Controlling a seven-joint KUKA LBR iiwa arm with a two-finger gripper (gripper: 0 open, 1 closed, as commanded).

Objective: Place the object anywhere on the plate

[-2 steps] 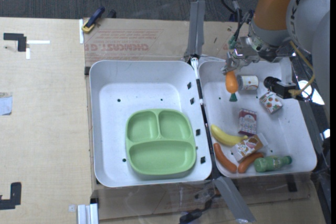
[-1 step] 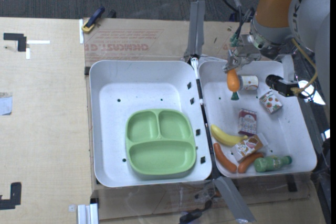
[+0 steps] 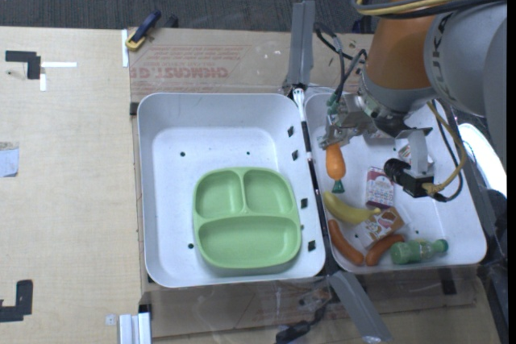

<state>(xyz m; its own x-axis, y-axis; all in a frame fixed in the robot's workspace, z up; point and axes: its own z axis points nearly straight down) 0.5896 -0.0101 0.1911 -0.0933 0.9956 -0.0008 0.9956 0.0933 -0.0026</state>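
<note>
The pale wooden worktop (image 3: 64, 197) carries two shallow white bins side by side. The left white bin (image 3: 161, 173) holds a light green plastic plate (image 3: 246, 217) with three compartments, sitting toward the bin's five o'clock corner with nothing on it. The right white bin (image 3: 463, 213) holds the clutter: a yellow toy banana (image 3: 348, 209), a red-and-white snack packet (image 3: 379, 188), two reddish-orange toy sausages (image 3: 345, 242), and a green plastic bottle (image 3: 418, 250) lying on its side at five o'clock.

The grey arm with its orange band (image 3: 407, 36) reaches in over the top of the right bin. Its hand (image 3: 339, 133) hangs near the bin's ten o'clock corner, and I cannot tell from this slant whether it is spread or pressed together.

The small orange toy carrot with a green tip (image 3: 335, 165) sits directly at six o'clock from the hand, its top right beneath the metal of the hand, its long axis running twelve to six with the green end at six. Whether it is being gripped or merely lies under the hand is unclear.

The plate lies at about eight o'clock from the carrot, across the wall between the two bins, so the carry would run that way.
</note>
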